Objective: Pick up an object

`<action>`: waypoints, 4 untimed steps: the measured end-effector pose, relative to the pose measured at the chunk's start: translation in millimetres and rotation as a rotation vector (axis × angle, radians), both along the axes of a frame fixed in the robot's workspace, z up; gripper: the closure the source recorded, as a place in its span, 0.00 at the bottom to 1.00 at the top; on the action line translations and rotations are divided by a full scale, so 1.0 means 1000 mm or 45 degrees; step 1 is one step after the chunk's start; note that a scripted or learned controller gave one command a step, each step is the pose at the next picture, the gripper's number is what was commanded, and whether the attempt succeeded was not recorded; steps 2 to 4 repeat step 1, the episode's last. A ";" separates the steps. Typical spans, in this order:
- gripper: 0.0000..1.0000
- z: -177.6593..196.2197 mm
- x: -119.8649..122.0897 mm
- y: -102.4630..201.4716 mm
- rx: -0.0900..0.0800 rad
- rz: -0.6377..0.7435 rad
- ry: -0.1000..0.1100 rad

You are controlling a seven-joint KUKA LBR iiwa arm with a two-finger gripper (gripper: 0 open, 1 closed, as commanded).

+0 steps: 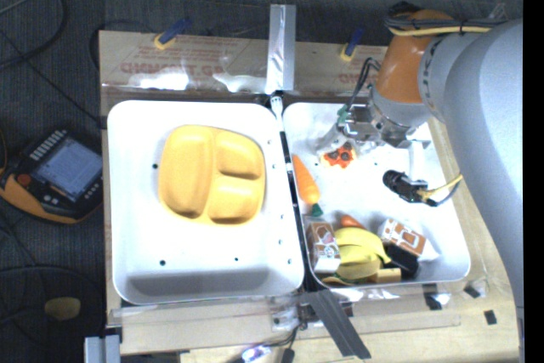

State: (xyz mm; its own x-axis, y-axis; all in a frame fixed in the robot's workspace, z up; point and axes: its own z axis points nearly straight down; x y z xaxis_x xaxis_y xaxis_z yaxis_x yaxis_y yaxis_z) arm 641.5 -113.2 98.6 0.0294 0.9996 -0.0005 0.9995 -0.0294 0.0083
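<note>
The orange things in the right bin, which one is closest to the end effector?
The small orange-red piece, just below the end effector near the bin's top. The carrot lies farther off, along the bin's left wall.

One fixed overhead camera, slanted down on both white bins (pixel 204 285).

Right bin (pixel 450 255) contents: small orange-red object (pixel 339 155) near the rear; carrot (pixel 305 182) along the left wall; banana (pixel 357 250), small box (pixel 323 241) and carton (pixel 403 237) clustered at the front.
</note>
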 end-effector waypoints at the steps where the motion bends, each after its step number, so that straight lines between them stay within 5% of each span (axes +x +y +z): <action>1: 1.00 0.085 0.013 0.063 0.000 0.061 0.012; 4: 1.00 0.085 0.013 0.063 0.000 0.061 0.012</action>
